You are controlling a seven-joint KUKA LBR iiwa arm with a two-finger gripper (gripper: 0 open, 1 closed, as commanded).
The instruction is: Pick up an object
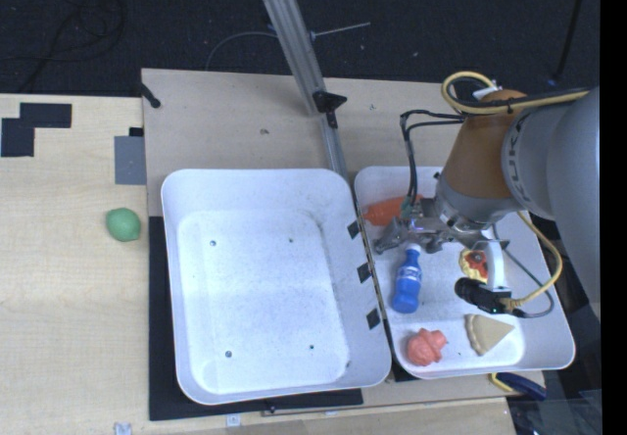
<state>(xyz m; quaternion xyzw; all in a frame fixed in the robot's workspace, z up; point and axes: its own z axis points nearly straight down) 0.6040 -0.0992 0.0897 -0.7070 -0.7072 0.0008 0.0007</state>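
My gripper [409,229] is low in the right bin [549,350], near its left wall. Just in front of it lies a blue bottle [408,281], its top close to the gripper. An orange-red object [383,211] lies just behind and to the left of the gripper, partly hidden by it. A pink-red lumpy object [424,347] rests near the bin's front edge, with a tan wedge [488,333] to its right. A red and yellow object [474,263] lies under the wrist, partly covered.
The left bin [186,190] stands beside the right one, their walls touching. A green ball [123,224] lies on the bench at the far left. A slanted aluminium bar [294,31] rises behind the bins.
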